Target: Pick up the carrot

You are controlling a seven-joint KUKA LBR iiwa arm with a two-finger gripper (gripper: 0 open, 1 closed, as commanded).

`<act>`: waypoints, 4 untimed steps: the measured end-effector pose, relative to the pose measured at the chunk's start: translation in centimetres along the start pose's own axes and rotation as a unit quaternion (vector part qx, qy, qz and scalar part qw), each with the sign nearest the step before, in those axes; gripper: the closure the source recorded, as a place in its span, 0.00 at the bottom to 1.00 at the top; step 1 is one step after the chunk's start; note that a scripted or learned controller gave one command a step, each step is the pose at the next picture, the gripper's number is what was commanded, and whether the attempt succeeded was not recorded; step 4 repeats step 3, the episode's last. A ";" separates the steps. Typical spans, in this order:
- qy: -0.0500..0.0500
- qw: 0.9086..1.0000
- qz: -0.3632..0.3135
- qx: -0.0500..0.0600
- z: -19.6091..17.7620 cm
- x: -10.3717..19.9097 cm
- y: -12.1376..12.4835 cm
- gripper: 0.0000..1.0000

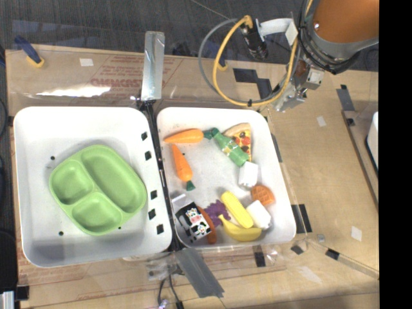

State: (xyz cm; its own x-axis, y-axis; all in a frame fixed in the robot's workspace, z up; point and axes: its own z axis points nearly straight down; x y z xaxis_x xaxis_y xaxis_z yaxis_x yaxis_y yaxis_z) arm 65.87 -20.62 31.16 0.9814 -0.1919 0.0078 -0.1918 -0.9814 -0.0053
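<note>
Two orange carrots lie in the right bin [273, 166]. One carrot [185, 136] lies crosswise near the bin's far left corner, its green top pointing right. The other carrot [181, 163] lies lengthwise just below it, green end toward the front. The arm's orange band [341, 8] sits at the upper right, outside the bin. Below it the gripper [295, 95] hangs over the bench beyond the bin's far right corner, well away from both carrots and mostly hidden by the wrist.
The right bin also holds a pizza slice [242, 136], a green bottle [228, 148], a white block [249, 173], bananas [239, 221], purple grapes [215, 208] and a cow-print carton [194, 219]. A green divided plate [96, 188] lies in the left bin [29, 134]. Yellow cable [219, 76] loops behind.
</note>
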 end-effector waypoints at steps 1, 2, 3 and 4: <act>0.005 1.000 -0.004 0.004 -1.2 0.2 -0.6 1.00; 0.010 1.000 -0.008 0.008 -2.4 0.3 -1.2 1.00; -0.003 1.000 0.000 0.001 1.6 -0.1 0.1 1.00; -0.003 1.000 0.000 0.001 1.6 -0.1 0.1 1.00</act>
